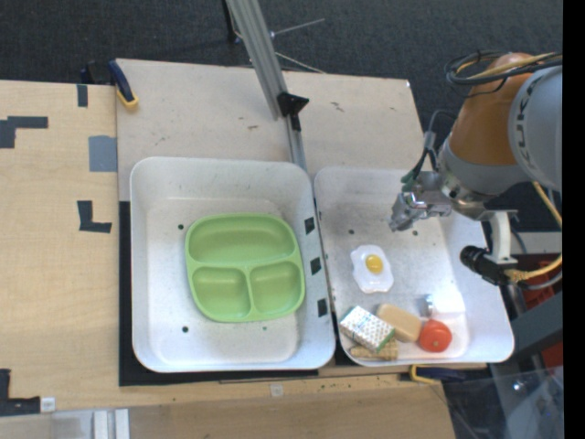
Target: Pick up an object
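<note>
Below hand (403, 218), well apart: fried egg (372, 267).

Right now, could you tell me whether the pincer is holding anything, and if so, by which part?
Nothing is held. The pincer hovers over the right bin, apart from the fried egg below it.

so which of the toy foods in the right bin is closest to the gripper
The fried egg: it lies just below the gripper, while the others cluster at the bin's near edge.

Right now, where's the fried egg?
The fried egg lies in the right bin, near its middle, below the end effector and above the small box.
</note>
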`<state>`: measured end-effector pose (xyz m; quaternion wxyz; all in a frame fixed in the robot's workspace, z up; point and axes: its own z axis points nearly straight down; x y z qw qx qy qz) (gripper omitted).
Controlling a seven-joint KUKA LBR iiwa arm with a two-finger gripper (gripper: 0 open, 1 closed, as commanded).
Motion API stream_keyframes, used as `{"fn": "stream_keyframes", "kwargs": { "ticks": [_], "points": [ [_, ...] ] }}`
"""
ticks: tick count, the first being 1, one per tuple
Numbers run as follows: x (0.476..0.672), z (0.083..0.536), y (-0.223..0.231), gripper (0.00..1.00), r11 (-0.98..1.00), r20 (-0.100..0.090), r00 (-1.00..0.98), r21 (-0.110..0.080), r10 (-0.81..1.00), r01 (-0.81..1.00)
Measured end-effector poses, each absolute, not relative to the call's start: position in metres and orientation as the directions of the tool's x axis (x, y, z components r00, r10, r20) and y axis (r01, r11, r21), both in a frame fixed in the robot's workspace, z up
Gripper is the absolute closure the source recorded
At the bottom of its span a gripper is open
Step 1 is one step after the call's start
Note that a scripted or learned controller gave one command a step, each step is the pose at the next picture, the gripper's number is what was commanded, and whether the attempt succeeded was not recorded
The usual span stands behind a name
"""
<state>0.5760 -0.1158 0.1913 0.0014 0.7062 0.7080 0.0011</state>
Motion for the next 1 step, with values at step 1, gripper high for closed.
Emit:
{"fn": "stream_keyframes", "kwargs": {
  "ticks": [1],
  "points": [
    [0.5766, 0.2153, -0.1153, 1.0, 0.001, 0.0, -0.001, 0.002, 1.0, 1.0]
  ]
}}
